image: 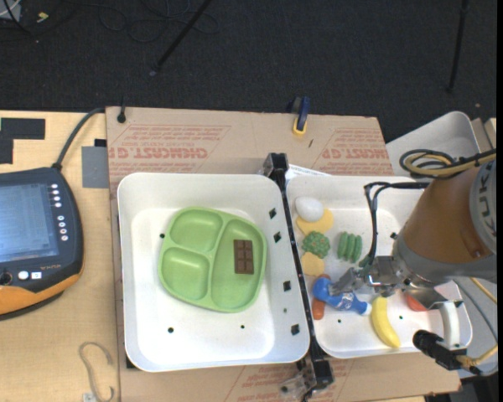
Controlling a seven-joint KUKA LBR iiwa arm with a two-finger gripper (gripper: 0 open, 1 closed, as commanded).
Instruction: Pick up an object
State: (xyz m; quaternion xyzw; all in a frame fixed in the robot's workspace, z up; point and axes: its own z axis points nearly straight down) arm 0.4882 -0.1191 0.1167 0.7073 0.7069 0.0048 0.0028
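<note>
The right bin [377, 198] holds several small toy foods. A white egg [308, 208] lies at the back, with a yellow piece [316, 223] just under it. Below them sit a green broccoli [316, 244], green beans [349, 246] and another yellow piece [313, 264]. A blue object [329, 292] and a small orange piece [318, 310] lie near the bin's front left. A banana [386, 322] and a red piece [415, 302] lie front right. My gripper [350, 281] is low over the bin, right at the blue object's right end, touching or overlapping it.
The left bin [142, 308] holds a green compartment plate [189, 262] with a brown chocolate bar [244, 256] in its right section. A black divider [289, 258] separates the bins. A teach pendant [25, 233] lies at the far left. Cables loop at the right [427, 162].
</note>
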